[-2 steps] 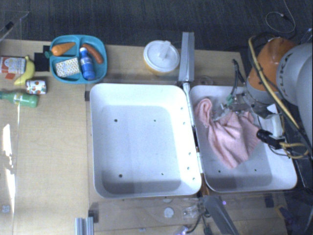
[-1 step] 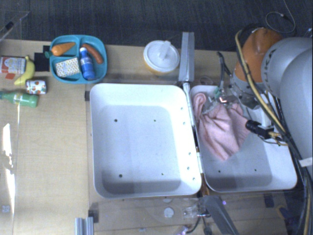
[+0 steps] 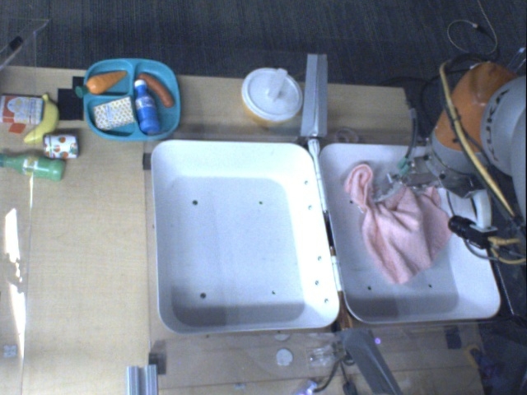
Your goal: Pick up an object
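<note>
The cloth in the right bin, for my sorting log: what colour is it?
Pale pink, plain, no pattern; the cloth shows in the camera view.

Dark carpet floor (image 3: 206, 15), light wooden bench (image 3: 82, 253), glare at left

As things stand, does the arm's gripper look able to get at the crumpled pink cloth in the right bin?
Probably yes. The gripper sits right at the upper edge of the crumpled pink cloth, which lies in the right white bin with nothing on top of it. Whether the gripper has hold of the cloth cannot be told.
</note>
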{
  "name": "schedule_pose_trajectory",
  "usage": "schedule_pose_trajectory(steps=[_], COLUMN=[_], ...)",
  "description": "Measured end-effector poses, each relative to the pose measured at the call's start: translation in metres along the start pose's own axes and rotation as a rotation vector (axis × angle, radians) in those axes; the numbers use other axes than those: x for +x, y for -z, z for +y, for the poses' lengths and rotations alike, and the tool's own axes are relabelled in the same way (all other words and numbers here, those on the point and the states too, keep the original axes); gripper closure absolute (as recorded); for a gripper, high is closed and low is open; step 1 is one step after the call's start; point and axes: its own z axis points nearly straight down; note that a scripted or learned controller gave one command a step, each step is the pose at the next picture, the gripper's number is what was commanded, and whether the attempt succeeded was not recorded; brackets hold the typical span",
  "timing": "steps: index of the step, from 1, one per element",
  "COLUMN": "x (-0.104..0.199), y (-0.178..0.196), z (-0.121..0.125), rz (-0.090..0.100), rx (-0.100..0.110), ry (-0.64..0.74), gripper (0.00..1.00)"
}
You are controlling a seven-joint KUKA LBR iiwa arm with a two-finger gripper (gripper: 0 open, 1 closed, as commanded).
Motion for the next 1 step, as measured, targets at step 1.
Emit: schedule_pose_trajectory(steps=[1], x=[0.0528], y=[0.001], z=[0.0071], rz=[0.002], rx=[-0.003], ry=[0.104], gripper=[0.0])
